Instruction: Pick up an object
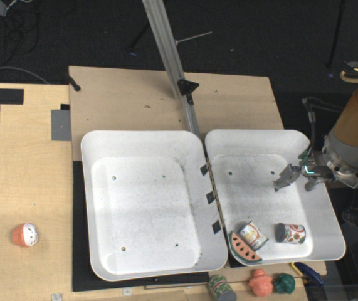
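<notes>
White plastic bins sit side by side; your cans (251,235) and (291,232) lie at the near edge of the right bin (254,144), by a melon slice (245,249). Your gripper (289,177) hovers above them, apparently spread and carrying nothing, poised for descent.

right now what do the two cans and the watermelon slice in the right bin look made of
Lying can: likely metal with a glossy printed label, red and white. Tilted can: likely the same, pale top, printed wrap. Watermelon slice: probably moulded plastic, flat red face with dark seeds and green rim.
</notes>
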